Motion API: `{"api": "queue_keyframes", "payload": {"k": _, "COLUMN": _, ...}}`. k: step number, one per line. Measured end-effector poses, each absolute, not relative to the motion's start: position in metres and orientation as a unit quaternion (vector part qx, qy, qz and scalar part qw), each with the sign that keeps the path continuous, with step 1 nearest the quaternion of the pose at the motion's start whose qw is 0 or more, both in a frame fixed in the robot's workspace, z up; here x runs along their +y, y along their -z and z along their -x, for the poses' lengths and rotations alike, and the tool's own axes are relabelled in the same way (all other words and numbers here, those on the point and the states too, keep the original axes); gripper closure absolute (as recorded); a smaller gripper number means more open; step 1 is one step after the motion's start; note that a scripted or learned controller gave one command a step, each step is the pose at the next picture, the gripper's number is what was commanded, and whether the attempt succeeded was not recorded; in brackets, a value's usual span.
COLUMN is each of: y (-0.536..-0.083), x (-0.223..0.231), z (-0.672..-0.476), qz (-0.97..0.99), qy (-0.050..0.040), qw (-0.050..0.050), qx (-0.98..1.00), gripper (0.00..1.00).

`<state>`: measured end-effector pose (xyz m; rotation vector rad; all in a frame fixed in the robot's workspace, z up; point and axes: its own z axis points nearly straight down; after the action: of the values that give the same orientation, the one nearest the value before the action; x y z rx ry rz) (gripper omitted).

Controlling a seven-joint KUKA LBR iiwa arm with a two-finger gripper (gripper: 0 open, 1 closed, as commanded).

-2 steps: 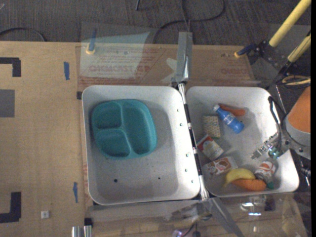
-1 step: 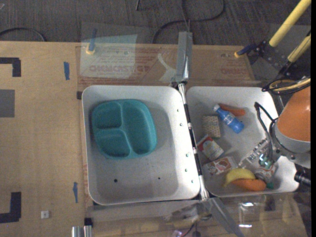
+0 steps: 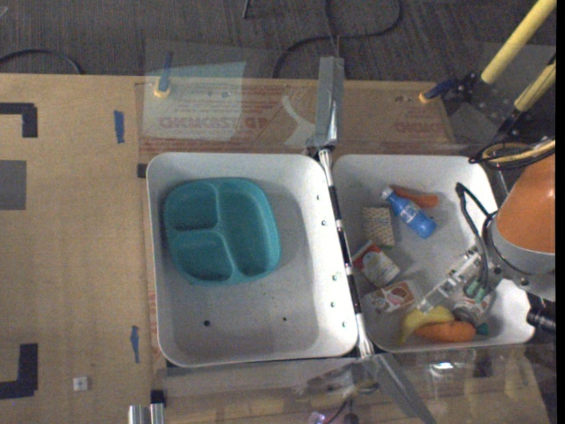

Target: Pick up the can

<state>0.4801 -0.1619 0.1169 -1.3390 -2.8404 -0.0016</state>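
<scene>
camera view shows the gripper point(image 3: 461, 281) low in the right bin point(image 3: 371, 170), lower right of the frame; whether it is spread or pinching, i cannot tell. the can point(image 3: 379, 224), apparently the small patterned cylinder near that bin's upper left, looks light, stiff and smooth, best taken across its round sides. one can, one blue bottle point(image 3: 411, 214), one teal tray point(image 3: 221, 228), two bins.

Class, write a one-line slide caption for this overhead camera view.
The gripper reaches among clutter in the right bin, near a blue bottle; a teal divided plate lies in the left bin.
</scene>
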Motion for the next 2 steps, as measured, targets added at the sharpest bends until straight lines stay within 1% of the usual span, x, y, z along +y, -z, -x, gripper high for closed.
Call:
{"api": "queue_keyframes", "payload": {"k": 1, "y": -0.0877, "x": -0.2188, "z": -0.4840, "qz": 0.286, "qy": 0.0017, "qw": -0.006, "qx": -0.958, "gripper": 0.00}}
{"api": "queue_keyframes", "payload": {"k": 2, "y": -0.0877, "x": -0.2192, "z": -0.4840, "qz": 0.286, "qy": 0.0017, "qw": -0.006, "qx": -0.958, "gripper": 0.00}}
